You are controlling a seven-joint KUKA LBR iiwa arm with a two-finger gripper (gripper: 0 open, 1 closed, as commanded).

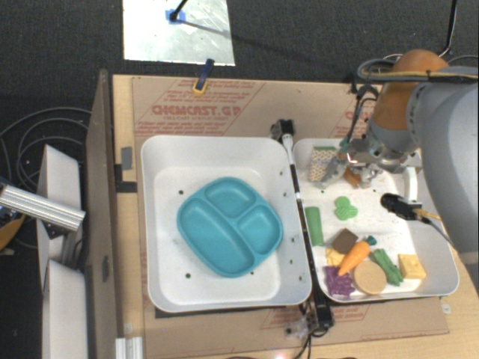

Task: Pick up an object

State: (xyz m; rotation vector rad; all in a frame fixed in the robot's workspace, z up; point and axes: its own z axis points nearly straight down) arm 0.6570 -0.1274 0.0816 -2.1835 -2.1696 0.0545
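You are looking at the arm (441, 118) reaching in from the right and positioning the tool (352, 172) low over the far end of the right bin (441, 275). The wrist is pointing downward, which suits a top-down grasp on loose items lying flat on the bin floor.

Tool state: you cannot tell how far the tool is parted, and nothing is showing between its tips, so treat it as not holding anything.

Candidate objects are lying as follows, relative to the tool:
- The patterned block (322, 163) is sitting just beside the tool, on the side toward the other bin. It is the likeliest target.
- The green round piece (345, 208) is lying near the tool, toward the near end of the bin.
- The green stick (313, 226) is resting along the bin's inner wall, further toward the near end.
- The carrot (355, 256), brown block (344, 240), tan disc (370, 277) and yellow cube (411, 266) are crowding together well apart from the tool; close packing is making a clean grasp there harder.

The left bin (172, 163) is carrying the teal divided plate (229, 226).
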